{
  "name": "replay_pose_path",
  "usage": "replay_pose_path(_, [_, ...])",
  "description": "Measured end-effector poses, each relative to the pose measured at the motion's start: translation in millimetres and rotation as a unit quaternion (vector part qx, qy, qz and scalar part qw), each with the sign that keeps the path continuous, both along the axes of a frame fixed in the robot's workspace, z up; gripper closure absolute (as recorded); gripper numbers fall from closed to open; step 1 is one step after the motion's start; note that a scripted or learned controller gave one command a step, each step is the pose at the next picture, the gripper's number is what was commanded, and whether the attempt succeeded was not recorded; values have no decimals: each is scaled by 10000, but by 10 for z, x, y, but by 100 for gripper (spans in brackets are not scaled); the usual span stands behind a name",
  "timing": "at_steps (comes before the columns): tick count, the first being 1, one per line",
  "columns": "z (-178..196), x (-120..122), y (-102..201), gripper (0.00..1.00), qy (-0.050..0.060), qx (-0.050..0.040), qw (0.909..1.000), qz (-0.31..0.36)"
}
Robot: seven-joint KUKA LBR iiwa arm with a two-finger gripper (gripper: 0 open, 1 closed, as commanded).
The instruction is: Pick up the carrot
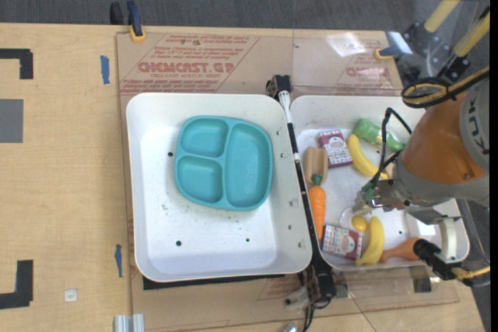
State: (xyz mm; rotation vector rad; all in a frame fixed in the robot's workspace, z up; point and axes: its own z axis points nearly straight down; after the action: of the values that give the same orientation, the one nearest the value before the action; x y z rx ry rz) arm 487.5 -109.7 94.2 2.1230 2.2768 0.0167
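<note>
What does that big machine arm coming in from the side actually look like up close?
The thick rounded grey arm carries a broad orange band above its wrist. Thin black cables loop around its upper part. At its tip, over the shallow white right-hand bin, sits a small metallic gripper.

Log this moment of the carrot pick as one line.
carrot: lying in right bin near its left wall | gripper: over right bin, right of carrot, not on it | teal plate: in left bin
</note>
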Motion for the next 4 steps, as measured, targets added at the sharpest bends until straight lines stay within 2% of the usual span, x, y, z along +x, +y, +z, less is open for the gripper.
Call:
replay_pose_path(1, [-35, -19, 10, 0, 36, 16, 10000, -5])
replay_pose_path(2, [951, 713, 693, 0, 84, 79, 9993, -343])
replay_pose_path(3, [329, 182, 167, 0, 178, 52, 9988, 450])
replay_pose_path(4, [-34, -39, 27, 0, 114, 70, 9931, 1161])
